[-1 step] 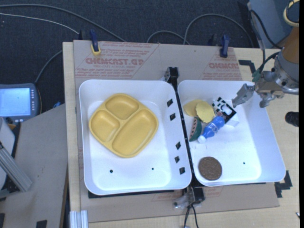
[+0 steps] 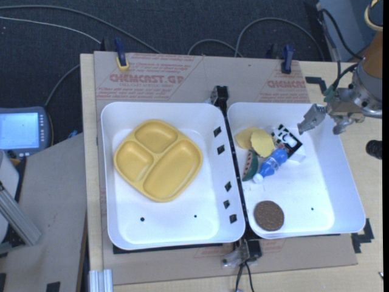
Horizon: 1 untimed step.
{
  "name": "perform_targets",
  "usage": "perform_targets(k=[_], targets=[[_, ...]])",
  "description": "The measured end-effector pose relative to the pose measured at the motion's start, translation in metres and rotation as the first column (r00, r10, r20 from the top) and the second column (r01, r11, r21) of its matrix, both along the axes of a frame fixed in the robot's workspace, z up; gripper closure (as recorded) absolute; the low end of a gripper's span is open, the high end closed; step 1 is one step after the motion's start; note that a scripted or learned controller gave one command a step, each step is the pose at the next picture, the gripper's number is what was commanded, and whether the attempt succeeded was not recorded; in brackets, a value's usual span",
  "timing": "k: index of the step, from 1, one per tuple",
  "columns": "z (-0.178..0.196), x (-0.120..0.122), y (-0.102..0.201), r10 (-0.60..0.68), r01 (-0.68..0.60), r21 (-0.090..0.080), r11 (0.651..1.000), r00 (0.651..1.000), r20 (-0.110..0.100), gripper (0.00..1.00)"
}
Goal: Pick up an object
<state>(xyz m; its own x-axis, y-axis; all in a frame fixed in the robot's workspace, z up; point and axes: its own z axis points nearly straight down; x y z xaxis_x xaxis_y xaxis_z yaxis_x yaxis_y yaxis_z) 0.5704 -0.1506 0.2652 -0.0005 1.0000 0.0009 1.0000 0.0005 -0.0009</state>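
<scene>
My gripper (image 2: pixel 326 121) hangs over the far right part of the right bin (image 2: pixel 340 181), its two fingers (image 2: pixel 310 118) spread open with nothing between them. Just left of it lies a cluster of objects: a black-and-white patterned piece (image 2: pixel 287 140), a blue bottle (image 2: pixel 271 163) with a white cap, two yellow chip-like discs (image 2: pixel 258 140), and a green-and-red item (image 2: pixel 250 165). Alone near the bin's front lies a brown round disc (image 2: pixel 268 215).
In the left bin (image 2: pixel 121 218) sits a yellow divided plate (image 2: pixel 158 159). Black clips run down the divider (image 2: pixel 228 163) between the bins. Blue clamps (image 2: pixel 121 58) hold the board at the back. A small screen (image 2: pixel 22 128) stands off the bench at left.
</scene>
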Motion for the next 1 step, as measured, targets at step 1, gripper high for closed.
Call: perform_targets(k=[1], targets=[[-0.0561,-0.0085,0.0063,-0.001,0.001,0.002,1.000,1.000,-0.006,0.00]])
